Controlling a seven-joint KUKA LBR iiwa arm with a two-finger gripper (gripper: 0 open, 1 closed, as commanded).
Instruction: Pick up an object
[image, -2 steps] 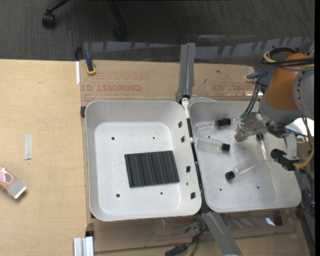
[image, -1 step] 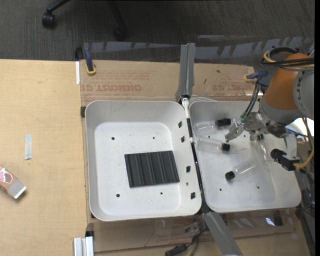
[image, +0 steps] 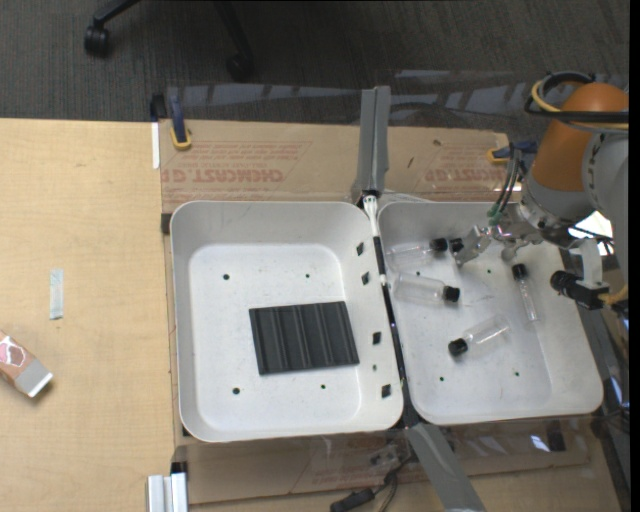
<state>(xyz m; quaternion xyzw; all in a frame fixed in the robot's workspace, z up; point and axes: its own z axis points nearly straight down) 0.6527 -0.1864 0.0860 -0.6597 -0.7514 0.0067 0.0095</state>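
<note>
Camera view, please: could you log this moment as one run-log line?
arm: over right bin | gripper: low among clear vials | left bin: dark ribbed pad

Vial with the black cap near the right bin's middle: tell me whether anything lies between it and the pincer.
Nothing visible lies between. The pincer hovers at the right bin's far side; the vial lies nearer the camera, with bare bin floor between. Another vial lies off to the view's left.

Arm (image: 570, 150) over right bin (image: 560, 395), clear vials (image: 478, 338), black mat (image: 303, 336) in left bin (image: 200, 300)
</note>
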